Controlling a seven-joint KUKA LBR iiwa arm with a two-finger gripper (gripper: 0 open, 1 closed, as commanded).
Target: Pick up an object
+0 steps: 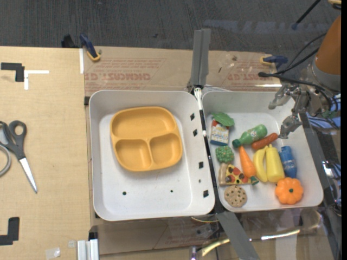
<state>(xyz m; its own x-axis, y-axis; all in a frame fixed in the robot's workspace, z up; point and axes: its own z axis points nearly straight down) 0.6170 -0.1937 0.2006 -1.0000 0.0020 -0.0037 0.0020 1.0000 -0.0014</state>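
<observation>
The arm reached in from the right, its gripper (287,124) hanging over the right bin (314,199), fingers narrowly apart and holding nothing. Just below lay a sausage (264,141), long axis slanting up-right, wedged between a green bottle (250,136) and bananas (268,164).

The two white bins (103,199) look like smooth, shiny plastic. The orange tray (145,138) is smooth plastic too. The tabletop (43,145) looks like pale, matt wood.
</observation>
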